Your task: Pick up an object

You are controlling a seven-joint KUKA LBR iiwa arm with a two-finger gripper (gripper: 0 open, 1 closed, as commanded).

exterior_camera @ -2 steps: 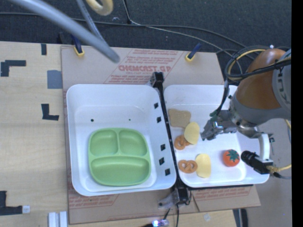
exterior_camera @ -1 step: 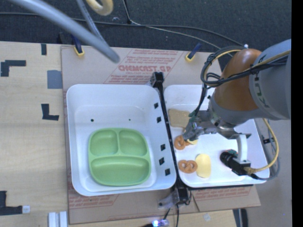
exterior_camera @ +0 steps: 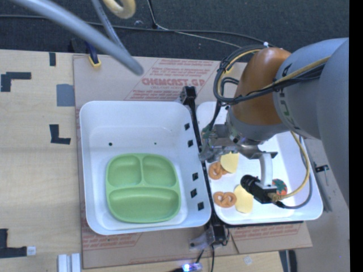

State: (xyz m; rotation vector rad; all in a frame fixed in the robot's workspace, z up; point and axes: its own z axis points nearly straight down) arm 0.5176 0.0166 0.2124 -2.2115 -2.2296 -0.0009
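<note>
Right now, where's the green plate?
The green plate lies flat in the camera view's left bin, toward its front edge; pretzels lie in the right bin.

Green plate (exterior_camera: 142, 187), white bins (exterior_camera: 136, 117), orange pretzels (exterior_camera: 224, 199), pale yellow pieces (exterior_camera: 244, 200) (arm (exterior_camera: 317, 89) grey, orange).

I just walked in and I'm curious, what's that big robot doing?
The robot arm reaches over the right bin, just above two small pretzels and two yellow pieces lying there. I can't see it holding anything. A green divided plate sits in the left bin.
</note>
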